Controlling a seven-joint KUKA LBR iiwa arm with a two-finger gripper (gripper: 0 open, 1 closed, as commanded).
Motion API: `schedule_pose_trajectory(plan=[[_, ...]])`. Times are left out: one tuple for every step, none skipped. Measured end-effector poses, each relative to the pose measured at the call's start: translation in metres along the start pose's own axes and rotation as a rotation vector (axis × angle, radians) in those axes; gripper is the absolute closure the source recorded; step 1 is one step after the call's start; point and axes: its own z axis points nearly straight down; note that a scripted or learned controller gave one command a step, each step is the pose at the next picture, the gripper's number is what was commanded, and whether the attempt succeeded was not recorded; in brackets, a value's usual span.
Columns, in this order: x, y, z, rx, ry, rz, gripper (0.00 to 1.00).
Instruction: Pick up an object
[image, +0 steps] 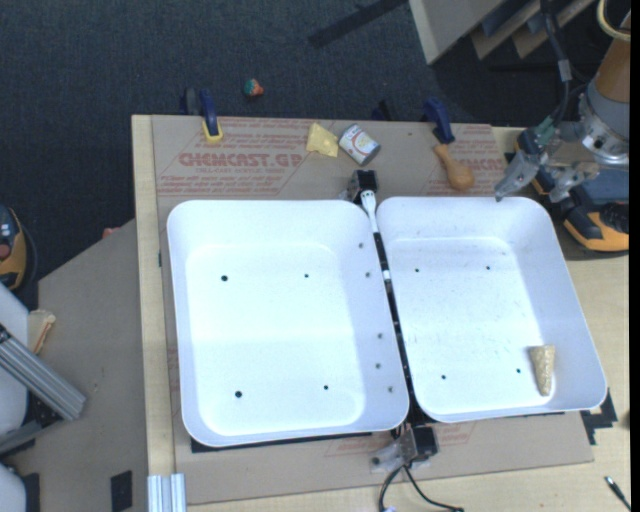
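A small tan cone-shaped object lies in the right bin, near its front right corner. My gripper hangs at the far right, just beyond the right bin's back right corner and well away from the cone. Its fingers are spread, open, with nothing between them. The left bin holds no loose object that I can see.
On the cardboard behind the bins lie a yellow wedge, a small white box and a brown-handled tool. Blue clamps grip the board's back edge. A black bar runs between the bins.
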Motion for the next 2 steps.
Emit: schedule_pose_trajectory(plan=[[0.0385,-0.0068,-0.1006,-0.014,-0.003,-0.005,0.00],[0.0362,-0.0074,-0.1042,-0.006,-0.004,-0.002,1.00]])
